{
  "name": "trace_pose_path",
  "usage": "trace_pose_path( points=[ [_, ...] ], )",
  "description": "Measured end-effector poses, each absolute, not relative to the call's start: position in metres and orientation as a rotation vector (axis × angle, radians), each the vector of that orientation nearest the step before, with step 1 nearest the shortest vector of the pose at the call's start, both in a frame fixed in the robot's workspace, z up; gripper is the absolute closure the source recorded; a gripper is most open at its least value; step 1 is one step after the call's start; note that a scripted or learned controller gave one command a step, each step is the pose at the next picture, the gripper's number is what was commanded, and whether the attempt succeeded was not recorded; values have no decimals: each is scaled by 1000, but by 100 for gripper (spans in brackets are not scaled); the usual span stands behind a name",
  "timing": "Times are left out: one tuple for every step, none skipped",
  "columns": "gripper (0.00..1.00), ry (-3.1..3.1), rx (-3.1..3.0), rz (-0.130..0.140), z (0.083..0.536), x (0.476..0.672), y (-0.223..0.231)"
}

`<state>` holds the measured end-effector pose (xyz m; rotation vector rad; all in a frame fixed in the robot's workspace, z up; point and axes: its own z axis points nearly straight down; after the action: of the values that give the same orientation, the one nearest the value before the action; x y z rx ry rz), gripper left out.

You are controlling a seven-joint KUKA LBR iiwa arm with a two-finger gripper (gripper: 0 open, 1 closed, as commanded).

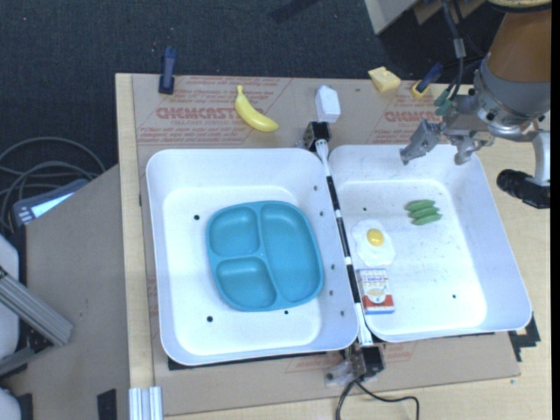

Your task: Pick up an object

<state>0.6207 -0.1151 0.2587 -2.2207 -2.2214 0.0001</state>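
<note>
Over the far edge of the right bin (490, 234) the tool (442, 150) hangs with its two fingers spread apart and nothing between them; one finger (418, 144) points down to the left, the other (463, 151) sits just right of it. The grey arm (512, 90) comes in from the far right corner, its orange band (523, 38) above the wrist, and leans down and leftward toward the bin's far rim.

Inside the right bin lie three things. One green pea pod piece (422, 212) rests nearest the tool, on the bin floor a little nearer than the fingers and apart from them. One toy fried egg (374, 240) lies farther left, close to the bin's left wall. One small red and white carton (376, 290) lies just on the near side of the egg, almost touching it.

The left bin (175, 261) holds one blue divided plate (262, 255) with three compartments, set about in its middle. The two bins stand side by side, joined along a dark strip (337, 226).

On the cardboard-topped bench (140, 147) beyond the bins are one yellow banana (254, 113), far of the left bin; one small white block (327, 102), by the far end of the strip; one yellow wedge (383, 80), far of the right bin; and one blue clip (167, 68) at the far left corner. A second bluish clip (427, 79) sits just right of the wedge.
</note>
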Motion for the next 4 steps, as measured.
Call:
trace_pose_path(
  points=[
    [0,-2221,-2222,2,210,601,-163],
    [0,-2230,-2229,-9,90,612,-150],
    [0,-2223,-2224,-2,93,600,-156],
    [100,-2224,-2225,-3,103,600,-156]
  ],
)
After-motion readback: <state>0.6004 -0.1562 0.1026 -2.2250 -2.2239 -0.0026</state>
